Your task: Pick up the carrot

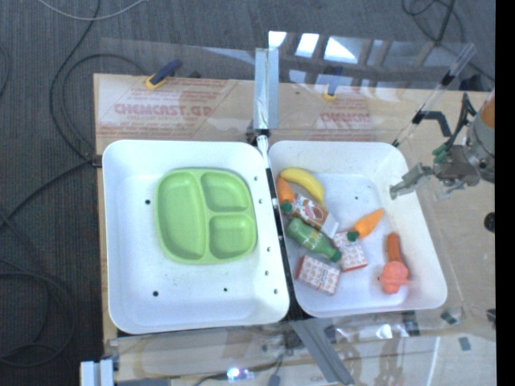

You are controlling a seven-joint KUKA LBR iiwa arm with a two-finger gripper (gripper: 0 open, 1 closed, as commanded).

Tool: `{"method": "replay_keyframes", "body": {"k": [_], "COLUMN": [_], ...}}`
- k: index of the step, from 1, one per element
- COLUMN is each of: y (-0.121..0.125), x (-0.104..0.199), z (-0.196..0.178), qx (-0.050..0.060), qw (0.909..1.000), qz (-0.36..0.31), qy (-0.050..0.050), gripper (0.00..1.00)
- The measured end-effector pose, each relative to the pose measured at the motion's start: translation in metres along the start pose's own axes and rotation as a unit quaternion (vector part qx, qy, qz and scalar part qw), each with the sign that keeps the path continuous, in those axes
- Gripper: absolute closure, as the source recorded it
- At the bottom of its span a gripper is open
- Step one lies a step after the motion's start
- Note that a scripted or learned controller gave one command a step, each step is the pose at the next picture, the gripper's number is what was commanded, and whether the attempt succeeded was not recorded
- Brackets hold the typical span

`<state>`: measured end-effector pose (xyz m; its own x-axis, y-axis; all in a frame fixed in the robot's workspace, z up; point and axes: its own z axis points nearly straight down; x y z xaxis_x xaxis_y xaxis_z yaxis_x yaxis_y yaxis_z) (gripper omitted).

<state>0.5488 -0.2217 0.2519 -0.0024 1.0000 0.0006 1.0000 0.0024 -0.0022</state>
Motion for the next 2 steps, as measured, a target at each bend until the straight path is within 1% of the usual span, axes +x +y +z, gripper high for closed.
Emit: {"method": "replay_keyframes", "body": {"k": [1,2], "y": [0.0186,0.019], "x": [0.0395,0.0396], "z": [0.1588,0.1495], "qx": [-0.001,-0.001], "qw": [0.9999,0.9999], "qz": [0.012,0.012], "qy": [0.0,0.0], "gripper": [0.0,1.0]}}
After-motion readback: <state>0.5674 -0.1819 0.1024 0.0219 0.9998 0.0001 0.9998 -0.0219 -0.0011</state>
